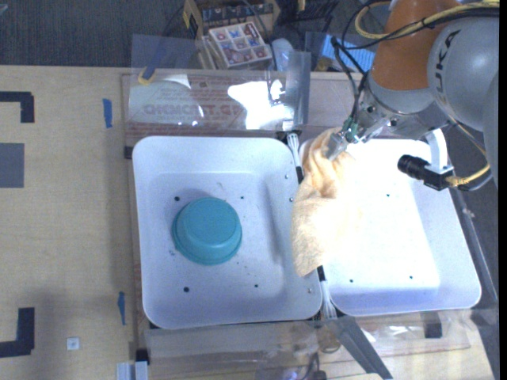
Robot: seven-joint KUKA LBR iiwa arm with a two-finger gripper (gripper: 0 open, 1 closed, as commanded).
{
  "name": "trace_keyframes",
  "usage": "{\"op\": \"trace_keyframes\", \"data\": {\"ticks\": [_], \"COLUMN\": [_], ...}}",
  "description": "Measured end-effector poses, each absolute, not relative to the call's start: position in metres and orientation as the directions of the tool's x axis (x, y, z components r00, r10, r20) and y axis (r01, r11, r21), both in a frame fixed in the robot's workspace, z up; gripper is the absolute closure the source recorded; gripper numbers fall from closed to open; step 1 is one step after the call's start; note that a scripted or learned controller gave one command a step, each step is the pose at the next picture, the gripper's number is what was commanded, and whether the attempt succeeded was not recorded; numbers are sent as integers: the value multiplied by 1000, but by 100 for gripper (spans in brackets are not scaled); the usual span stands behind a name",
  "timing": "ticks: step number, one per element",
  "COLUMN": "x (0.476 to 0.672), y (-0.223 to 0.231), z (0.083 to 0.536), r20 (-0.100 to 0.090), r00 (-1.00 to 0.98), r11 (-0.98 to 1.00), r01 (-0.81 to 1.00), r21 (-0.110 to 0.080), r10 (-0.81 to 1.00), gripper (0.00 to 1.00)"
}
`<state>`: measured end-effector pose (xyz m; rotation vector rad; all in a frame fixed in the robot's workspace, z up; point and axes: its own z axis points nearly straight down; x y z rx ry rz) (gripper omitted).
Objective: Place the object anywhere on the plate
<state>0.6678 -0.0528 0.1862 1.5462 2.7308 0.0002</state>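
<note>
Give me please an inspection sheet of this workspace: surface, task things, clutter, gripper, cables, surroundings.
Surface: two white bins side by side, left bin and right bin, on a wooden bench.
Job's things: teal plate lies upside down in the left bin; beige cloth hangs over the divide between the bins.
Clutter: nothing seen inside the bins.
Gripper: gripper pinches the cloth's top end at the right bin's back left corner.
Cables: yellow and black cables loop by the orange band.
Surroundings: blue tape marks on the bench; cardboard box on the floor behind.
</note>
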Motion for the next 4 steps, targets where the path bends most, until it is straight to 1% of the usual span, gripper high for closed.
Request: {"op": "trace_keyframes", "data": {"ticks": [1,2,3,4], "x": [669,650,623,592], "y": [-52,-15,28,65], "z": [226,230,240,228], "r20": [-4,-2,-3,-4], "r00": [-516,-809,-973,-1000], "r11": [516,809,973,1000], "r01": [856,588,229,3], "r21": [4,2,2,2], "r10": [856,588,229,3], "gripper": [100,100,100,100]}}
